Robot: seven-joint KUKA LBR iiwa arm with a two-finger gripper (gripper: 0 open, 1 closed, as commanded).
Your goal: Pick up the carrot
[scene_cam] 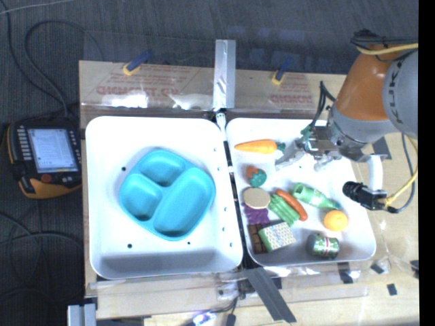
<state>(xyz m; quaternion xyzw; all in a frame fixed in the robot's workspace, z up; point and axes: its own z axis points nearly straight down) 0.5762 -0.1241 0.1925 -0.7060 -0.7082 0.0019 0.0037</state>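
The carrot is orange with a small green tip at its right end. It lies flat near the back left corner of the right bin. My gripper hovers just to the right of the carrot, over the back of the same bin. It is apart from the carrot's green tip. Its two fingers are spread open, one finger reaching toward the carrot, and nothing is between them.
The right bin also holds a teal and red piece, a tan disc, a green vegetable, a green bottle, an orange, a can and a small box. A blue divided plate lies in the left bin.
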